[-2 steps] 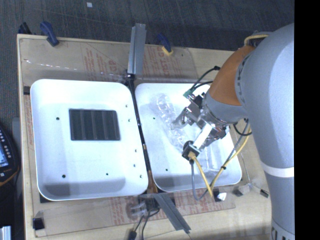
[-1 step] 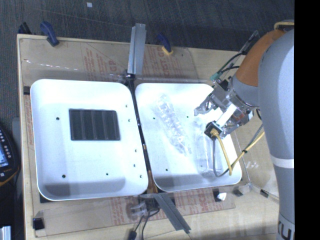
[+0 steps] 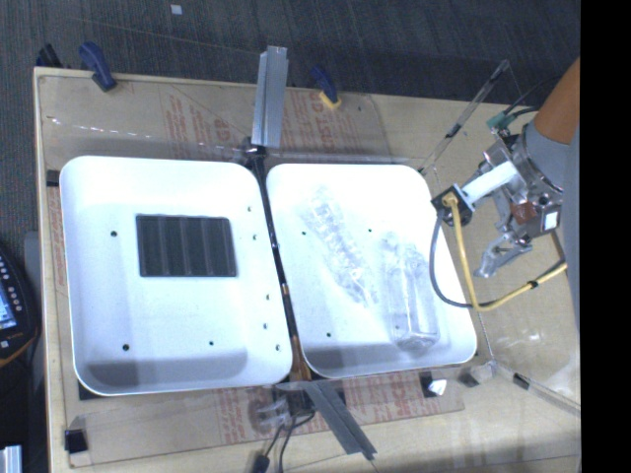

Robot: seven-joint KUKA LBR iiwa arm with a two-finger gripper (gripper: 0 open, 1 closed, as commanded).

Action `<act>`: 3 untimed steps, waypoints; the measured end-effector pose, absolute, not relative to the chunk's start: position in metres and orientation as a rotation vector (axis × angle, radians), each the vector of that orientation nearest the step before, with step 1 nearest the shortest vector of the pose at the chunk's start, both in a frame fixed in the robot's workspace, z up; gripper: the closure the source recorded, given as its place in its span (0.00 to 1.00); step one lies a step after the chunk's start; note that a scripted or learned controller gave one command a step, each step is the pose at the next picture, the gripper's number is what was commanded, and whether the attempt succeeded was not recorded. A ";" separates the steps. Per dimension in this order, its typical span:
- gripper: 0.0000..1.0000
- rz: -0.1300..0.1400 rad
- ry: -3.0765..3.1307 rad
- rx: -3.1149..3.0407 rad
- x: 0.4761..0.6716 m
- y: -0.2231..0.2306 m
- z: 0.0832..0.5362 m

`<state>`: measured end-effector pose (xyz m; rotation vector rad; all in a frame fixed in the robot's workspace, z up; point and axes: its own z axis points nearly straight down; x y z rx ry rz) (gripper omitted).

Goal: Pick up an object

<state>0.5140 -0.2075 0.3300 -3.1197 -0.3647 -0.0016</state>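
I am hanging my gripper point(image 3: 501, 256) just outside the right bin's point(image 3: 296, 264) right wall, over the bench point(image 3: 148, 106), and I am gripping nothing; whether it is spread or closed I cannot tell from this slant.

The things to pick are lying inside the right bin: a clear bottle point(image 3: 409, 299) on its side near the right wall, toward the front, and a clear crinkled piece point(image 3: 340, 244) stretching slantwise across the middle. The two are lying just beside each other. I am judging both as light and thin-walled, slick under my pads, and liable to buckle or roll if I squeeze hard. The bottle is looking like the better choice: I would be closing across its round body, at mid-length, from above.

The left bin point(image 3: 89, 294) is holding a dark ribbed block point(image 3: 185, 245), flat at its middle.
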 end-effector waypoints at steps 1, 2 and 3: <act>0.00 0.007 -0.336 -3.118 0.495 -0.205 0.221; 1.00 0.011 -0.353 -3.113 0.496 -0.203 0.230; 1.00 0.004 -0.328 -3.122 0.570 -0.189 0.294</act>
